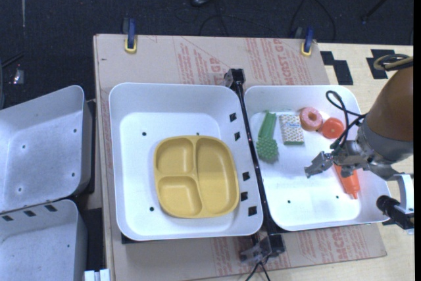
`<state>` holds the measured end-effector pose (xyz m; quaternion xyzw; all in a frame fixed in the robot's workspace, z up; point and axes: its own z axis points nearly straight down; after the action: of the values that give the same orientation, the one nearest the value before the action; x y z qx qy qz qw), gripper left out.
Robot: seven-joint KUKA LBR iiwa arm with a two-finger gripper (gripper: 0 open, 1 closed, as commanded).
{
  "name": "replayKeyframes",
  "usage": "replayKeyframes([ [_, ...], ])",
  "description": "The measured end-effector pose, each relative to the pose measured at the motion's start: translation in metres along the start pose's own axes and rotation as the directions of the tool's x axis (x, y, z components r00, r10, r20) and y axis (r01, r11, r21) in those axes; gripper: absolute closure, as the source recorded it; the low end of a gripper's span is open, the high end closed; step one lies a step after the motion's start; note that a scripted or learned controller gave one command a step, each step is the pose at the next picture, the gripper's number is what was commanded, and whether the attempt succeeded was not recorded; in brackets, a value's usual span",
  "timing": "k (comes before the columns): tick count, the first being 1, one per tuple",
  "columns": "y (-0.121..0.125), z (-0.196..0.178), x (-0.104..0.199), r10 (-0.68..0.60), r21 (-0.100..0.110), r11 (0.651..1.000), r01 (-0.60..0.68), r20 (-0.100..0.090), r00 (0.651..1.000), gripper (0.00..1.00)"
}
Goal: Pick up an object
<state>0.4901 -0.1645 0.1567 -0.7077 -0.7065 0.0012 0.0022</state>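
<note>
My gripper (332, 164) hangs over the right part of the right bin (309, 210), open, with nothing between its fingers. One dark finger (316, 166) points left over bare bin floor. An orange carrot-shaped piece (350, 183) lies just under and right of the gripper, partly covered by it. A red-orange round piece (333, 127) and a pink ring (310, 118) sit just behind the gripper. Further left lie a small speckled block (291, 128) and a green brush-like object (267, 138).
The left bin (131, 141) holds a yellow divided plate (196, 176). A black divider (250, 154) runs between the bins. A black cable (339, 104) loops over the right bin's far right corner. Two more white trays (39, 141) stand off the bench at the left.
</note>
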Motion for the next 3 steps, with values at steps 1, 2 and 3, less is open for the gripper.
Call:
replayKeyframes([
  [1,0.002,-0.013,0.000,0.000,-0.006,1.000,0.000,0.002,1.000,1.00],
  [2,0.010,-0.073,-0.003,-0.005,-0.012,1.000,0.005,0.004,1.000,1.00],
  [3,0.011,-0.105,-0.004,-0.005,-0.009,1.000,0.005,0.004,1.000,1.00],
])
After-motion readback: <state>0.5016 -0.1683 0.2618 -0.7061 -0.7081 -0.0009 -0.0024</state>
